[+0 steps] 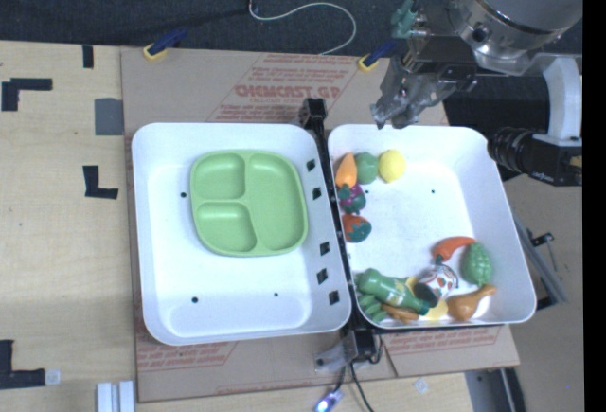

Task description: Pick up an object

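Observation:
My gripper [393, 114] hangs above the far rim of the right bin [492, 202], its dark fingers pointing down with nothing seen between them. Just below and left of it lie a yellow lemon [391, 166] and an orange carrot [346, 170]. A purple and green toy [353, 199] and a red and green one [357, 228] lie along the bin's left wall. More toy food is heaped in the near corner: green vegetables [379, 288], a red pepper [453, 247], a green leafy piece [476, 262] and an orange-brown piece [467, 304].
The left bin [161, 211] holds a green divided plate [249, 203]. A black clip divider [322, 211] joins the two bins. A white cable [284, 12] and yellow and blue clamps [166, 43] lie behind the bins on the cardboard.

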`<action>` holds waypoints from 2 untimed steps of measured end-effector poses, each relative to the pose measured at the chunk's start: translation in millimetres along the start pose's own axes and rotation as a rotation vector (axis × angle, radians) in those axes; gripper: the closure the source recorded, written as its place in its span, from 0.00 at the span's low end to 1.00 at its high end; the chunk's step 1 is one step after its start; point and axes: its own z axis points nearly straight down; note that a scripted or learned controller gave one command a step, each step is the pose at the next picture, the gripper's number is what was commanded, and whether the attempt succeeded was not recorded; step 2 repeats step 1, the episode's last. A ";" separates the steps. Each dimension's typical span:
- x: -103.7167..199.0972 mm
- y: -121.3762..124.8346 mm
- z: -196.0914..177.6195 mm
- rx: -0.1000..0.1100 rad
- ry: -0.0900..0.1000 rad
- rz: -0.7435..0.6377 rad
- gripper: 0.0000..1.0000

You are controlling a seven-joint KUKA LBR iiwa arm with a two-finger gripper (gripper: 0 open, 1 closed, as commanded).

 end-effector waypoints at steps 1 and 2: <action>-44.2 -2.1 183.6 0.019 -0.004 0.010 1.00; -44.2 -2.1 183.6 0.019 -0.004 0.010 1.00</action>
